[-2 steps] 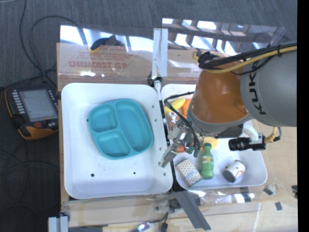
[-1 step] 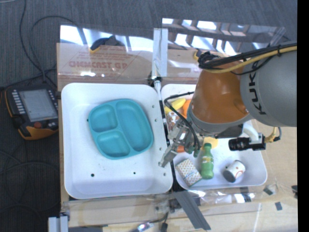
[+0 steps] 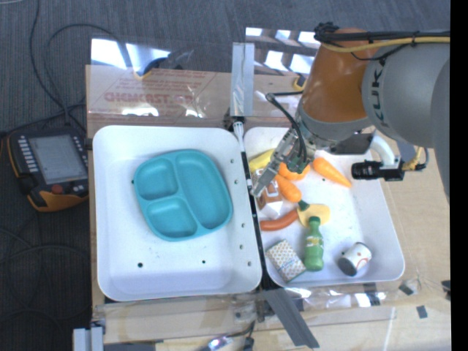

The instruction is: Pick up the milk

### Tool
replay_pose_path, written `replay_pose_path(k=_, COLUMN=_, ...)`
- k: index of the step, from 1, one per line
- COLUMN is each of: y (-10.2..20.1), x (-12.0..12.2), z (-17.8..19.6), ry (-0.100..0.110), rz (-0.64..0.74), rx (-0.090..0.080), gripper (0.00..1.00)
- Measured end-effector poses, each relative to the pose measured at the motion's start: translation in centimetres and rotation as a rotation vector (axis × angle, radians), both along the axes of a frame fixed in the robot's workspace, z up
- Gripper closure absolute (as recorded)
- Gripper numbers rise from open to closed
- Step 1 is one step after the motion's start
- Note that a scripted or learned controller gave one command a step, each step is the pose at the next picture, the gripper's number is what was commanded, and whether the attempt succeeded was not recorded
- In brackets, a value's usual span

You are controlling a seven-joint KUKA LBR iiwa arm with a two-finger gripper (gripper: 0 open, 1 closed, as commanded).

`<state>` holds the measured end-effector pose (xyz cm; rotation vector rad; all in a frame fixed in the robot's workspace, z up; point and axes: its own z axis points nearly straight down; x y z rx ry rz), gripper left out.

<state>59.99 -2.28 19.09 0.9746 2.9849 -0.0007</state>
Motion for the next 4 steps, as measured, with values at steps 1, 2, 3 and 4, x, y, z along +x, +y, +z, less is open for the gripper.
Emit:
replay_pose_path(k=1, y=7.1, x=-6.1, z=-0.7, ry=0.001, rz=0.510, rx=0.002, gripper=0.00)
replay_pose_path(k=2, y=-0.1, x=-9.8, z=1.8, ry=0.001, rz=0.336, rx=0.000, gripper=0.00)
replay_pose_path(k=3, y=8.8, x=-11.6, z=-0.8, ry=0.002, rz=0.368, rx=0.002, gripper=0.00)
replay_pose_path(k=4, y=2.3, x=-10.6, z=7.3, ry=-0.001, rz=0.370, rx=-0.001, gripper=0.00)
